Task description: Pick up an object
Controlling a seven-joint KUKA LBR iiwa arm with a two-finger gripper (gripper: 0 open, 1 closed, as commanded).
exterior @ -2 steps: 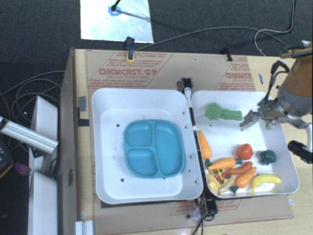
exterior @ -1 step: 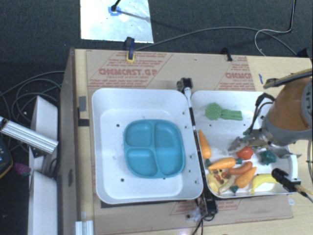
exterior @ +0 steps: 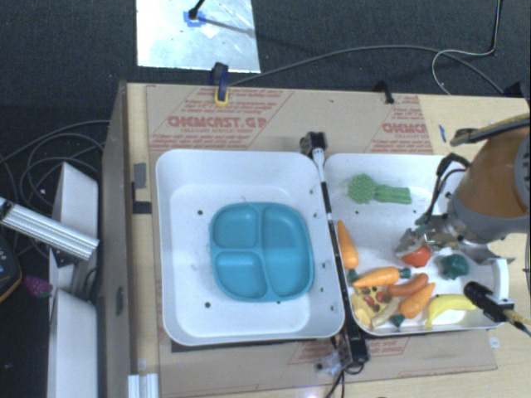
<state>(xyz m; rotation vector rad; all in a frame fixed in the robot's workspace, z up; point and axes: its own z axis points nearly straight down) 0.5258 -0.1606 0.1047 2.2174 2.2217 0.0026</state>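
Arm reaches in from the right, gripper (exterior: 417, 243) low in the right bin (exterior: 373, 168), directly over a small red toy (exterior: 419, 256), possibly a tomato or pepper. Metal parts hang against the toy's top; cannot tell whether anything is pinched or how wide the pincer stands. Red toy sits near the bin's right side, just beside a dark green piece (exterior: 454, 264), above a sausage (exterior: 408, 287) and banana (exterior: 452, 306). Judged light, hard, smooth plastic, likely slippery and rounded; best taken across its widest middle. Left bin (exterior: 178, 222) holds a blue divided plate (exterior: 261, 251).
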